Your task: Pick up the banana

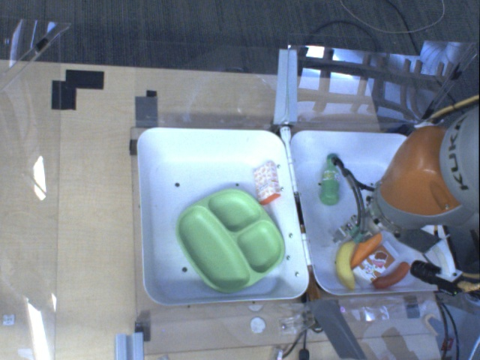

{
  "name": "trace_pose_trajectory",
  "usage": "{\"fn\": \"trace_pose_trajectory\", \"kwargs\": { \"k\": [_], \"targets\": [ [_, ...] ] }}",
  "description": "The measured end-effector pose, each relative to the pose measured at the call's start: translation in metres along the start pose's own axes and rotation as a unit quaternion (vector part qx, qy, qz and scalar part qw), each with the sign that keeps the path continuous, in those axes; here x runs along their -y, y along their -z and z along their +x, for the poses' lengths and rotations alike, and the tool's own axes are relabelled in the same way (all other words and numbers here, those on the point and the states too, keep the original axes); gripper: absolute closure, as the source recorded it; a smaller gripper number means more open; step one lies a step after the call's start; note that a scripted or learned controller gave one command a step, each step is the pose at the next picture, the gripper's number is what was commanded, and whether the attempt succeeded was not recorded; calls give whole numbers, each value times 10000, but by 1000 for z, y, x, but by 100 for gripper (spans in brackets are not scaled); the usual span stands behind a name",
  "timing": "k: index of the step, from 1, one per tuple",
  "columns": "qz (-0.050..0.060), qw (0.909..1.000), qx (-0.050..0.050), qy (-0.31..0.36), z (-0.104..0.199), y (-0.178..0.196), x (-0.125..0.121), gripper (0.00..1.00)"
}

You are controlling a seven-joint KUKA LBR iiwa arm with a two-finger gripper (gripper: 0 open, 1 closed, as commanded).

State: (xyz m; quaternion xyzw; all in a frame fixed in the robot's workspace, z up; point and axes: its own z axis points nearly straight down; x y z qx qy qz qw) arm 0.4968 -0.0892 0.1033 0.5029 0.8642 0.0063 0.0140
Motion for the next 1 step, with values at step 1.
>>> {"fn": "trace_pose_trajectory", "kwargs": {
  "k": [1],
  "targets": [
    [1, 10000, -1, 0, 0, 0, 0, 0]
  ]
}}
